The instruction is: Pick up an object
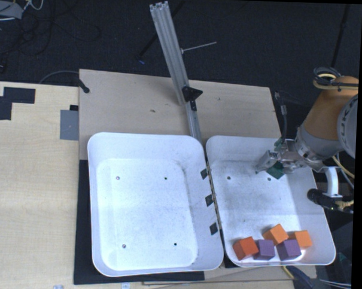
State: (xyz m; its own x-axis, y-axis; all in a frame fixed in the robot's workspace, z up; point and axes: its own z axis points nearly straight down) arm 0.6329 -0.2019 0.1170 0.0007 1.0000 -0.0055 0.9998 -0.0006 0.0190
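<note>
Where the grey two-finger gripper hovers over the right shallow white plastic bin, its fingers appear to pinch a small dark-green cube, seemingly light, rigid and smooth, best clamped across two opposite flat faces.

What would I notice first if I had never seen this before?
Probably the bright blocks, orange and purple, huddled at the near edge of the right bin. Next, the grey and orange arm reaching in from the right, its end effector over that bin's far side with a small green thing at its tip.
</note>
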